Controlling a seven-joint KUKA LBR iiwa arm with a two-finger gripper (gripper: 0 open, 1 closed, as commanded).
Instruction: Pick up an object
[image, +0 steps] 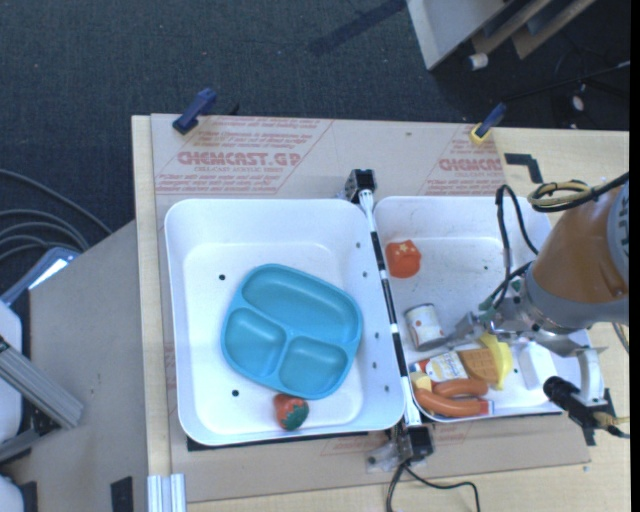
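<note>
Where the arm (585, 265) reaches over the right bin (450, 215), the gripper (478, 328) is seen low among a small can (422, 324), a yellow piece (492, 360) and a hot dog (452, 398); its state cannot be told. An orange tomato (403, 258) lies apart. Left bin (200, 230): blue divided plate (290, 328), strawberry (291, 411).

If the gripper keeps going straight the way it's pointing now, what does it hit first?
The gripper points left and down into the right bin. Its line most likely meets the small white can first, or the food pile beside it; depth is unclear from this slanted view.
</note>
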